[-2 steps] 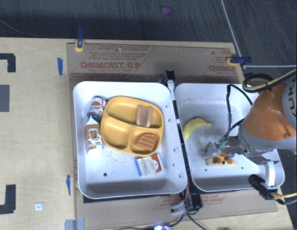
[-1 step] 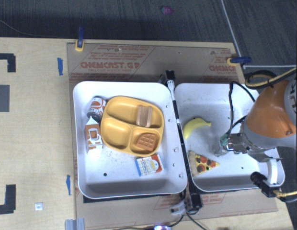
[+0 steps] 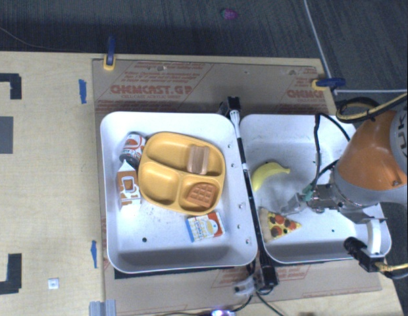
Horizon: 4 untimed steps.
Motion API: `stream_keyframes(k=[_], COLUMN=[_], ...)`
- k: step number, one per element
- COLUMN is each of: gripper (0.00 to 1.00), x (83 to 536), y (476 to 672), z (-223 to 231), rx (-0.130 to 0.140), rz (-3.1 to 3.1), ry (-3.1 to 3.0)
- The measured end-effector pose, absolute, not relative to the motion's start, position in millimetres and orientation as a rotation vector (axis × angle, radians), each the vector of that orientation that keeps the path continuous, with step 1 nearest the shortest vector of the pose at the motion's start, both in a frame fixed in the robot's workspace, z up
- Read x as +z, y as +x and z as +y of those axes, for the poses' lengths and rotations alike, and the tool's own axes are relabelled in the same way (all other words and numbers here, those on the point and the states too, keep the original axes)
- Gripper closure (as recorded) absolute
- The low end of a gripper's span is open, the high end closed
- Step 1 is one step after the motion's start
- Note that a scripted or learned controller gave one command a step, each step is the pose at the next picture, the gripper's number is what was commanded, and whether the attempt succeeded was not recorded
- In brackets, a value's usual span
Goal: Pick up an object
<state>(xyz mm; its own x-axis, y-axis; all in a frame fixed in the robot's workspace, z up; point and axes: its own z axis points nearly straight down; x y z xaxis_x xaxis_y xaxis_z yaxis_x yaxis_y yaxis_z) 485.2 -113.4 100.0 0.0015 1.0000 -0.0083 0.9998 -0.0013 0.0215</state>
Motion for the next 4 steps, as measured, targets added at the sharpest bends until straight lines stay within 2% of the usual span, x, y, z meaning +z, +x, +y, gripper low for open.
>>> stream_keyframes(k=[1,2,3,4], gripper=[0.0,0.0,0.0,0.0], x=[90.0,90.7,89.9,90.0], y=[483.9,484.6,484.0,483.9], z=[-100.4,-107.2,-100.9,-101.6], rx=[0.009,0.02,0.009,0.011], rz=[2.202,2.219,2.203,2.205], ry=[2.214,2.213,2.213,2.213])
